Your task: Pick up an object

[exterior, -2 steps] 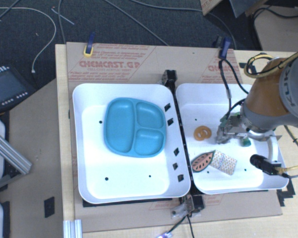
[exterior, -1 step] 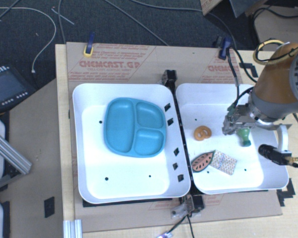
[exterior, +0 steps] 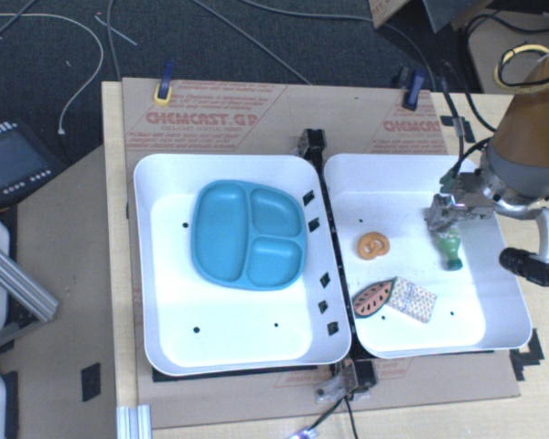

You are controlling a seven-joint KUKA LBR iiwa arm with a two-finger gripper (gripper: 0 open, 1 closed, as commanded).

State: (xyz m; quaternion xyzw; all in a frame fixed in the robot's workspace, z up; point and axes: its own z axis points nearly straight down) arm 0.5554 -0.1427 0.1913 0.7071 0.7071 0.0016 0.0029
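Note:
My gripper hangs over the right part of the right bin, reaching in from the right. Directly under its tip lies or hangs a small green object; the gripper's body covers the object's top end, so I cannot tell whether they touch. A small orange pastry-like piece sits near the middle of the same bin. At the bin's front lie a brown leaf-shaped item and, touching it on the right, a pale patterned packet.
A blue divided plate lies in the left bin. A black divider with clips runs between the bins. The arm's orange band and a black part overhang the right bin's right rim.

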